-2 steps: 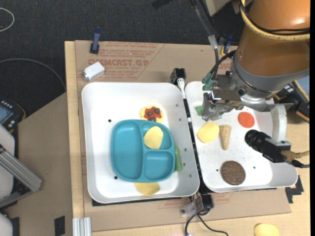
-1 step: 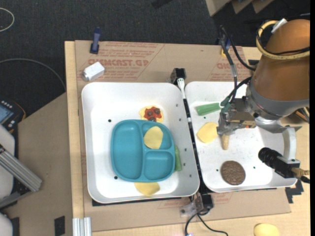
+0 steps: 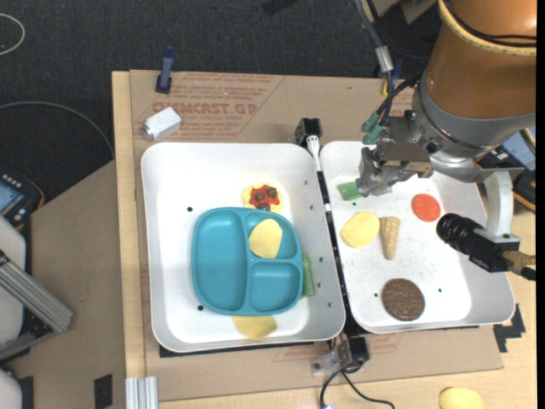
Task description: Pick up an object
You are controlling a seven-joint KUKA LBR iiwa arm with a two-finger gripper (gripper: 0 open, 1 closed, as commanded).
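Camera view, from above at a slant: 2 white bins sit side by side on the worktop (image 3: 213, 109). The claw (image 3: 368, 184) hangs low over the far left corner of the right bin (image 3: 477, 309), its tips at a small green piece (image 3: 348, 191); whether they are apart or clamped on the piece cannot be told. Just nearer the camera than the claw lie a yellow lump (image 3: 359, 229) and a tan cone (image 3: 389, 235), side by side. To the right of the claw rests an orange-red disc (image 3: 426, 206); a brown round patty (image 3: 402, 298) lies well nearer the camera. Left of the claw, the left bin (image 3: 170, 228) holds a teal divided plate (image 3: 238, 267) carrying a yellow slice (image 3: 266, 239), with a red-and-yellow item (image 3: 262, 196) beyond the plate.
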